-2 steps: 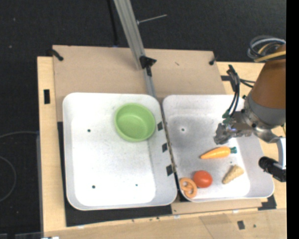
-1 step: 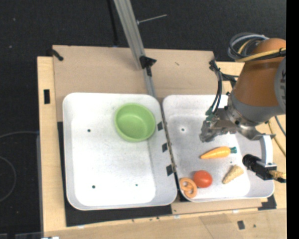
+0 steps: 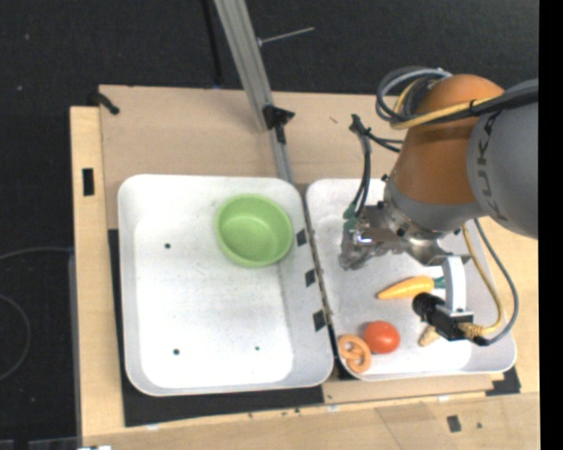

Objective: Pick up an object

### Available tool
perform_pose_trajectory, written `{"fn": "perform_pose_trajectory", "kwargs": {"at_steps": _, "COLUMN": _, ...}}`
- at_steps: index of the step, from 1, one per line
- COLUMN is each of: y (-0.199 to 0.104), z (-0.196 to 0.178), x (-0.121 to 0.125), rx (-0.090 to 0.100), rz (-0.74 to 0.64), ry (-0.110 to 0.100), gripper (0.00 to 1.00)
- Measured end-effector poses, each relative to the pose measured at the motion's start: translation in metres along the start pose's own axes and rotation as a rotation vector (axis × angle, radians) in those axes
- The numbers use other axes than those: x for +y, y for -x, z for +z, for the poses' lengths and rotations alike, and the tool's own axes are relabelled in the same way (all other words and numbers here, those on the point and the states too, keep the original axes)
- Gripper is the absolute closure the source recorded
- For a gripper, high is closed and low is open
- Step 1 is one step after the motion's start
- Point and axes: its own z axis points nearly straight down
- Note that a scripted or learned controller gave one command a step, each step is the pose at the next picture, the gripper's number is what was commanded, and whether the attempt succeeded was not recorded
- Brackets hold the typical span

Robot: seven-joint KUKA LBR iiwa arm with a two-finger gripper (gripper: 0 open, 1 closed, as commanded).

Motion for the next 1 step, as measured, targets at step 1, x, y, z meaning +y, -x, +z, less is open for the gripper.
{"fn": "perform_pose_trajectory", "kwargs": {"at_steps": 1, "y": -0.0565, "z": 0.0061, "x": 0.0094, "rx": 0.000, "rz": 0.004, "ry": 0.002, "gripper": 1.00}}
